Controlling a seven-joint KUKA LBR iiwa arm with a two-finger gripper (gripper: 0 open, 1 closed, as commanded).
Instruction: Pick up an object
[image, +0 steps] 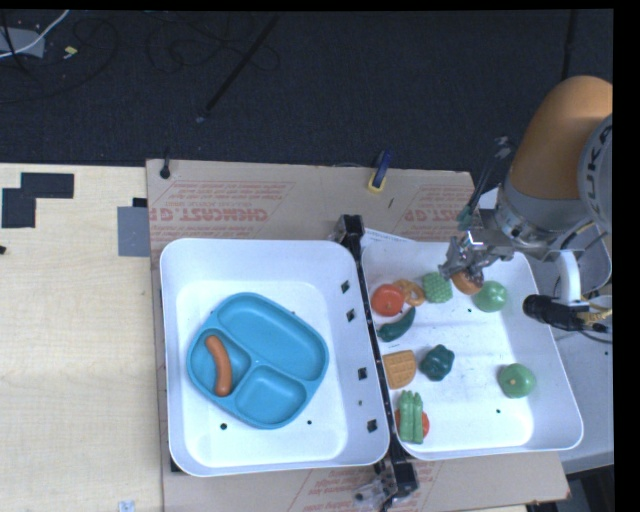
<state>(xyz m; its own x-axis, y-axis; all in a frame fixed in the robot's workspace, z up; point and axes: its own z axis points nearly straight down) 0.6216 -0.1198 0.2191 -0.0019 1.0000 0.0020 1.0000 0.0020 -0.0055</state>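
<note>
At the near edge of the right bin, about 6 o'clock, a green and red veggie toy lay by the wall. A little farther in sat a tan bread piece, a dark green pepper and, over at 4 o'clock, a green apple. Past those lay a dark green cucumber touching a red tomato. A green bumpy toy and a light green ball lay farther back.

The tool hung at the far side of that bin, around 12 o'clock. A small orange toy sat right under its tip, between the bumpy toy and the ball. I could not tell if the tool was open or closed.

In the left bin, a blue tray held a brown sausage in its 9 o'clock part.

Both bins sat on brown cardboard on the pale wood tabletop. Beyond it, the floor was dark.
</note>
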